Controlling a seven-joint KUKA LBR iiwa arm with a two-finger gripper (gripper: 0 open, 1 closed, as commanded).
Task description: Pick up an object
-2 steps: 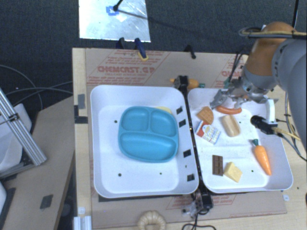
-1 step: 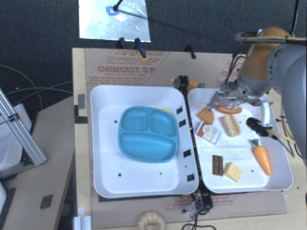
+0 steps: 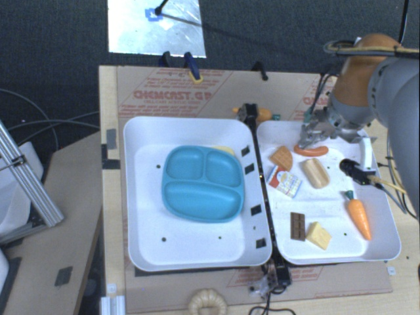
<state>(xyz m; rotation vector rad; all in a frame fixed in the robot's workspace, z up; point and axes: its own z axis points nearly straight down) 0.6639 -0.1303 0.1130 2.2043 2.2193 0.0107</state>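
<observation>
The gripper (image 3: pixel 310 138) hangs low over the far edge of the right bin (image 3: pixel 387 249), with the grey arm bending in from the right. It sits just above the red sausage (image 3: pixel 310 151), which lies across the bin floor close to the back wall. That position suggests the sausage is the chosen target. Nothing is visibly lifted, and the sausage looks flat on the bin. At this angle I cannot tell whether the gripper is released or clenched.

The sausage is crowded, which probably explains the steep approach from above. A tan pastry wedge (image 3: pixel 282 157) lies just to its left and a bread roll (image 3: pixel 315 173) just in front of it. A small printed carton (image 3: pixel 284 183) sits nearer the divider. A chocolate bar (image 3: pixel 298 226), a cheese wedge (image 3: pixel 319 235) and a carrot (image 3: pixel 358 217) are spread toward the near side, well apart from the gripper.

The left bin (image 3: pixel 144 176) holds a blue divided plate (image 3: pixel 203 182) lying flat in its middle. Both bins rest on the cardboard-covered desk (image 3: pixel 164 90). The sausage's round, narrow body could roll or slip sideways, and the back wall leaves little room on that side.
</observation>
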